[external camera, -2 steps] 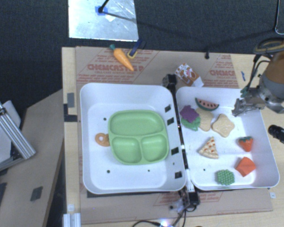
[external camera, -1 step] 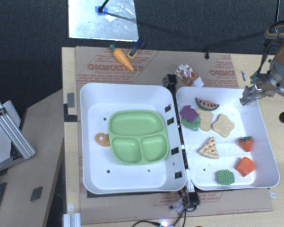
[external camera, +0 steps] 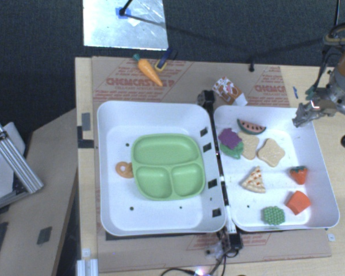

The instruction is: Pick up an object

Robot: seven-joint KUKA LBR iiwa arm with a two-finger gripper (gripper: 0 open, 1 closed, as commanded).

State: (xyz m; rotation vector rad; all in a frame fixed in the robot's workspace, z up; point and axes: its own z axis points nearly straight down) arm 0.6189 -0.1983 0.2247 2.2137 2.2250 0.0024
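The right bin [external camera: 325, 206] holds several toy foods: a watermelon slice [external camera: 251, 126], a purple grape bunch [external camera: 230, 142], a bread slice [external camera: 271, 152], a pizza wedge [external camera: 254, 180], a strawberry [external camera: 299, 174], an orange block [external camera: 298, 202] and a green round piece [external camera: 273, 215]. My gripper [external camera: 305, 118] hangs at the bin's far right corner, above the rim, with nothing seen between its fingers. It is well apart from the foods.
The left bin [external camera: 112, 131] holds a green divided plate [external camera: 165, 165] and a small pretzel [external camera: 125, 169]. A toy carrot [external camera: 149, 71] and a small carton [external camera: 228, 90] lie on the cardboard behind the bins. A metal sheet [external camera: 123, 16] lies further back.
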